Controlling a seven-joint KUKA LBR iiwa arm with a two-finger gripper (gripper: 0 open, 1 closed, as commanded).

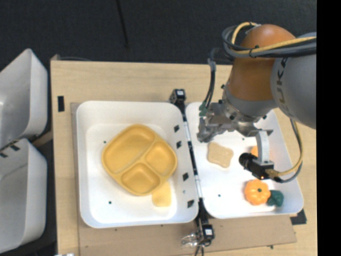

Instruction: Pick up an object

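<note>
My gripper (pixel 206 135) hangs low in the right bin (pixel 234 209), just beside one pale, toast-shaped slab (pixel 220 154); whether it is clenched or released I cannot tell. Farther off in this bin lie one glossy orange pumpkin (pixel 257 192) and, touching it, one dark green piece (pixel 276 198). The left bin (pixel 88 207) holds one smooth yellow three-compartment plate (pixel 139 159) and one pale yellow flat piece (pixel 162 196) at its edge.

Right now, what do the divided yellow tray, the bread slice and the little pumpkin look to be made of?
Yellow tray: probably moulded plastic, smooth and slightly glossy, with soft highlights on its rounded rims. Bread slice: likely a foam or soft plastic toy, matte, pale tan, evenly coloured. Pumpkin: likely toy plastic or rubber, saturated orange with a faint sheen. The material of each is a guess from its look.
</note>
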